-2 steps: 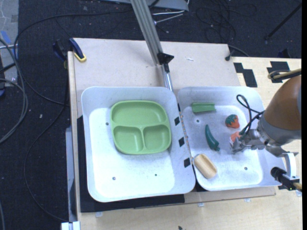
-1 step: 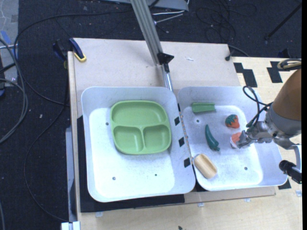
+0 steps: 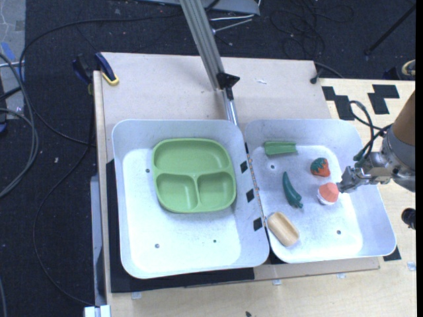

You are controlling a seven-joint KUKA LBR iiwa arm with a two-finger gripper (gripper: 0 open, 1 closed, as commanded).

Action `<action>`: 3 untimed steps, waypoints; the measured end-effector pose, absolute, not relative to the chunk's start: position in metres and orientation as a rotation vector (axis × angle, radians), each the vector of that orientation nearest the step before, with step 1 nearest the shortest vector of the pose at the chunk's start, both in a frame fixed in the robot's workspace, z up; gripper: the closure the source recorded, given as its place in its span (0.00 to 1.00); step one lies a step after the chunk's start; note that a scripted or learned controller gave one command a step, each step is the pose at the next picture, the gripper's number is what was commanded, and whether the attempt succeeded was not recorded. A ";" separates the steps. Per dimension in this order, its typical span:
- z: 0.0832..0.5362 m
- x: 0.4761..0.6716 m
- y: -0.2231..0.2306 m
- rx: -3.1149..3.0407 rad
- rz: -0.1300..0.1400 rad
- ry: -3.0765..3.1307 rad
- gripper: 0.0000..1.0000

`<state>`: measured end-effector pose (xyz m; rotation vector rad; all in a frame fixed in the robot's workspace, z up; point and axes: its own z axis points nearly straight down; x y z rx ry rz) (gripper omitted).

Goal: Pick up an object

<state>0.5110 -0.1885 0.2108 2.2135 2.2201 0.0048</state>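
The right bin holds several toy foods. A green bean pod lies at its back, and a dark green pepper slants across its middle. A strawberry sits toward the right, with a pink and white piece just below it. A tan bread roll lies at the front left. My gripper hangs low at the right side of this bin, its tip right beside the pink and white piece.
The left bin carries a green divided plate. A metal pole slants down from the back to the seam between the bins. Cables run over the dark floor on the left and at the back.
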 end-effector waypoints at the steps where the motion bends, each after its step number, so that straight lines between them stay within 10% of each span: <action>1: 0.234 0.512 -0.189 2.215 0.003 2.221 1.00; 3: 0.234 0.538 -0.081 2.213 0.001 2.232 1.00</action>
